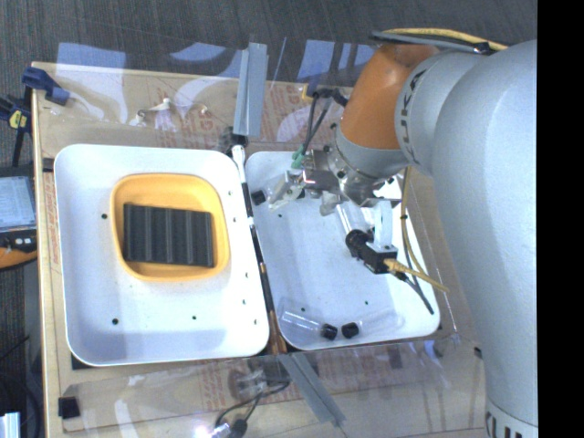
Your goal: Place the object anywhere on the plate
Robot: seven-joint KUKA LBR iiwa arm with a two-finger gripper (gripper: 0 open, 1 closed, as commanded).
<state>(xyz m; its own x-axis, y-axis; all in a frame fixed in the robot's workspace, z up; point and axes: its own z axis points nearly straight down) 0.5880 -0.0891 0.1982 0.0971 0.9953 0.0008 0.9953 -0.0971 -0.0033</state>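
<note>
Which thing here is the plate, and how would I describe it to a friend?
Of the two white bins, take the left bin. In it lies the plate, a rounded square dish bearing a dark ribbed slab. Its yellow rim is the only colour inside that bin.

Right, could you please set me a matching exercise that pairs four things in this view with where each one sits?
Things:
1. yellow plate
2. dark ribbed block
3. two small black pieces
4. gripper

Places:
A. by the lower edge of the right bin in the view
B. on top of the plate
C. on the floor of the left bin
D. above the upper part of the right bin

Pairs: 1-C, 2-B, 3-A, 4-D.
</note>
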